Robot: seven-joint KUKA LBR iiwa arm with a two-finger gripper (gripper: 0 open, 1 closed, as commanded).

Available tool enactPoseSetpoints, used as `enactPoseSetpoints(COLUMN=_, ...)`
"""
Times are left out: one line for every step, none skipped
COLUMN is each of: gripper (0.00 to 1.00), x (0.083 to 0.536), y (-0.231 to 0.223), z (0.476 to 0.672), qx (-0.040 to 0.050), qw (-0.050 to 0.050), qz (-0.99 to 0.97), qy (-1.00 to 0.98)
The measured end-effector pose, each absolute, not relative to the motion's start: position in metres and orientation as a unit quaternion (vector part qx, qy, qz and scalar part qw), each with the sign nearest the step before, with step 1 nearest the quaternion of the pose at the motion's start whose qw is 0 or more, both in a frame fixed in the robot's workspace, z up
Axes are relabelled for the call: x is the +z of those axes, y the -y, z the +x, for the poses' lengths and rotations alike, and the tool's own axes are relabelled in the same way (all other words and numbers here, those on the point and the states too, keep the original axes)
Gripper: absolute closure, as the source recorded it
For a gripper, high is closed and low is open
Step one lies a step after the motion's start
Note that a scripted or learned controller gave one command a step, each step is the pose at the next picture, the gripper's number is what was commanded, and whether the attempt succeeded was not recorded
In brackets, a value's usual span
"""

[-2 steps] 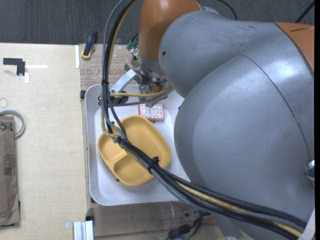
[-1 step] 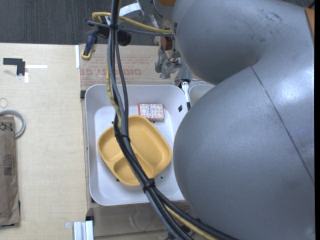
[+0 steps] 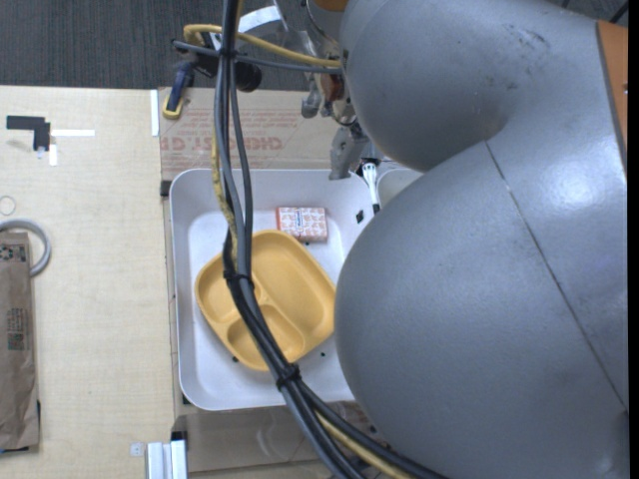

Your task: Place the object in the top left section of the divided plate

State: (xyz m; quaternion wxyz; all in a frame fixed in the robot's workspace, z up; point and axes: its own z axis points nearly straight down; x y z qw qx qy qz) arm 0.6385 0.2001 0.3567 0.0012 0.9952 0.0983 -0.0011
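From my feed the grey arm (image 3: 479,218) bulks over the right half of the frame, so I can't tell the gripper's state. The object, a small pink-and-white patterned box (image 3: 302,224), lies flat on the floor of the white bin (image 3: 185,297), touching or just beside the far rim of the yellow divided plate (image 3: 265,297), so it's not yet in any section. Black cables (image 3: 232,168) cross the plate, so I'm probably reading three compartments, and it sits skewed in the bin, likely just dropped there.
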Motion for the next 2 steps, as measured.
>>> enactPoseSetpoints(gripper=0.00, x=0.357, y=-0.200, z=0.639, qx=-0.0012, qw=0.001, qz=0.995, qy=-0.098)
enactPoseSetpoints(gripper=0.00, x=0.140, y=-0.226, z=0.612, qx=-0.0012, qw=0.001, qz=0.995, qy=-0.096)
